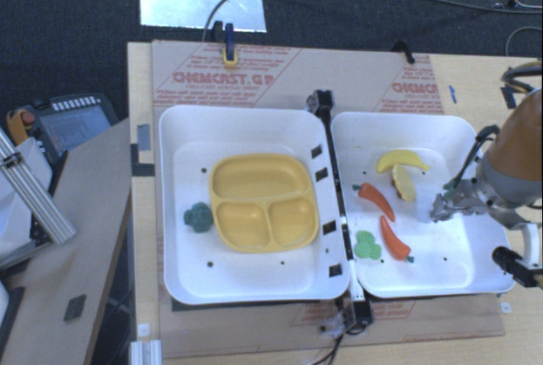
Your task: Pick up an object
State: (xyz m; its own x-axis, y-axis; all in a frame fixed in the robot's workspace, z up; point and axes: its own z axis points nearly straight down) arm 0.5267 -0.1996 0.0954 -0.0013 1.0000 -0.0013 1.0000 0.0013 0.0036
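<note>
Lying loose in the right bin (pixel 458 274), the toys look scattered for grasping: nearest, a green piece (pixel 367 246) and one carrot (pixel 394 238), then a second carrot (pixel 375 199), a yellow slice (pixel 404 182) and a banana (pixel 402 160). The gripper (pixel 443 209) hangs low over this bin with nothing visibly in it; how wide it stands cannot be told. The slice is the closest candidate, just left of the tool. Over in the left bin (pixel 182 130) sit a yellow tray (pixel 259 202) and broccoli (pixel 198 217), well apart from the tool.
</note>
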